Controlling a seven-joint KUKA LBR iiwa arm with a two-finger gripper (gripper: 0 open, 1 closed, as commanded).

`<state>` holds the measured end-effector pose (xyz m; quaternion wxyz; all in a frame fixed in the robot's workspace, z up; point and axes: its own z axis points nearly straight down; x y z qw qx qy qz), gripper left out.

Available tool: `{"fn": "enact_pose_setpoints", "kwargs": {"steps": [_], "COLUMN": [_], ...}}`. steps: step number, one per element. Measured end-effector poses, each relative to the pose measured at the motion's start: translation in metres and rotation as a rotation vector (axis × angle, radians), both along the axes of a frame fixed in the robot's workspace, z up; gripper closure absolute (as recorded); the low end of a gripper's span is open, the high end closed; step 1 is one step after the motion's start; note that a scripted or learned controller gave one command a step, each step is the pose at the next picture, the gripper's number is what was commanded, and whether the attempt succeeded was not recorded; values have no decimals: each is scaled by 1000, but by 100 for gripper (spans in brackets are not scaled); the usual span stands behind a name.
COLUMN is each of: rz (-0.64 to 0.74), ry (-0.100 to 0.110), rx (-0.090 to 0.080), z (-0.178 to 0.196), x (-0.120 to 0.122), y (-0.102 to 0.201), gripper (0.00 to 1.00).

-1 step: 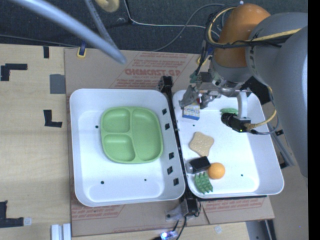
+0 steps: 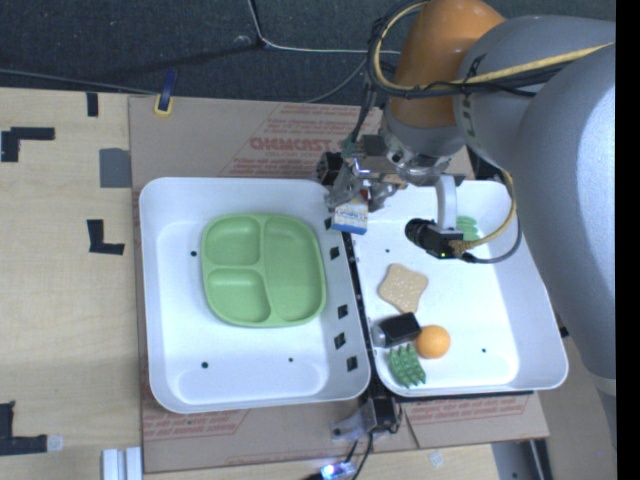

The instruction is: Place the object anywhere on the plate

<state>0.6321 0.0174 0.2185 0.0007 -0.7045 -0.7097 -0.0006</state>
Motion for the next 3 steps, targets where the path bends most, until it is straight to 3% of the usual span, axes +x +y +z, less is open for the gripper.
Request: {"fn": "enact_pose_setpoints", "kwargs": {"steps": [1, 3], "rz": [-1, -1], "ry": [2, 1], "rx": [-1, -1], "z": [-8, 12], "x": [1, -2], "y": [58, 154], "gripper": [100, 100]}}
